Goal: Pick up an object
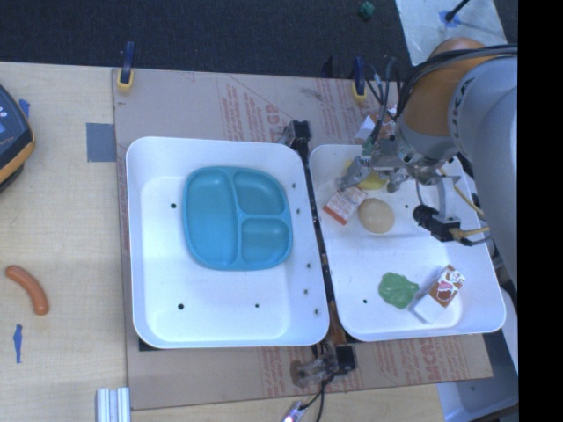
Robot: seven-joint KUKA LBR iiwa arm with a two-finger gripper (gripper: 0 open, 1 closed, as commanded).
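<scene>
A: Gripper (376, 167)?
B: At right bin's (369, 319) far-left corner, over something yellow (373, 181); finger state unreadable.
A: Objects?
B: Beige ball (376, 215) and packet (343, 205) near it; green lump (398, 289) and carton (445, 287) by near edge. Left bin (158, 319): blue divided plate (237, 217).

Single fixed cam, high above the light wooden counter (62, 236), angled down, mid-range; both shallow white plastic bins (149, 236) fully in frame.

— What do we see on the bench (62, 236)?
— Two white bins — the left bin (141, 236), the right bin (369, 323) — on brown cardboard (229, 104); a sausage (28, 289) lies far left.
</scene>
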